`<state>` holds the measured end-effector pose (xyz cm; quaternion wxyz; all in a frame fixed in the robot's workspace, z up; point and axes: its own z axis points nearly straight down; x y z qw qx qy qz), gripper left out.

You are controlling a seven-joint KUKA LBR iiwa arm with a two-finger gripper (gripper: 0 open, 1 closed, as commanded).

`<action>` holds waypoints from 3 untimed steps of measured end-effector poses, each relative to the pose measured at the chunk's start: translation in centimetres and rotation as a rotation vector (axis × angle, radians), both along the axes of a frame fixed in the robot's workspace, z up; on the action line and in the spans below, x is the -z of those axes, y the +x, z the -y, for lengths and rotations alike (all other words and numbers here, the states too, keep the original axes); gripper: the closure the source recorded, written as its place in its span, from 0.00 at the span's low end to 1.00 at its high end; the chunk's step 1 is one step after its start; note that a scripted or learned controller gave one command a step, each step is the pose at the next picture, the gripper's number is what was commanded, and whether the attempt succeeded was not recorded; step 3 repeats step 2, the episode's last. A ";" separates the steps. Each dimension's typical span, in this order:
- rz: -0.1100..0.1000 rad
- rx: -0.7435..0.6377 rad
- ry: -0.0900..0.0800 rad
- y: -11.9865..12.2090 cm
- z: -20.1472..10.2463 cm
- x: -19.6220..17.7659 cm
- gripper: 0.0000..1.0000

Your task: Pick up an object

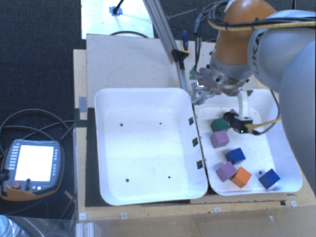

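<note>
Dark textured carpet [39, 43] covers the floor on the left and far sides. A pale wooden worktop [197, 222] carries a beige board [133, 63] at its far end. A brightly lit pale sheet [101, 11] lies beyond it. On the near left, a control pendant [32, 169] rests among looping black cables [27, 118].

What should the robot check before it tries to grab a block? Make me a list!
1. Something to pick in the right bin: ok, several lie there.
2. Gripper above a block: not ok, it hangs over that bin's far-left corner.
3. Corner blue block stands apart: ok.
4. Orange block clear of neighbours: not ok, a purple block crowds it.
5. Gripper ready to grasp: cannot tell.
</note>
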<state>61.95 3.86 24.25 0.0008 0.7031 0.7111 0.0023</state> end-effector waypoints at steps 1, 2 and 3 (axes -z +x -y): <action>0.000 0.000 0.000 2.0 -4.9 -0.2 1.00; -0.002 0.006 -0.003 1.9 -4.6 -0.2 0.00; -0.002 0.006 -0.003 1.9 -4.6 -0.2 0.00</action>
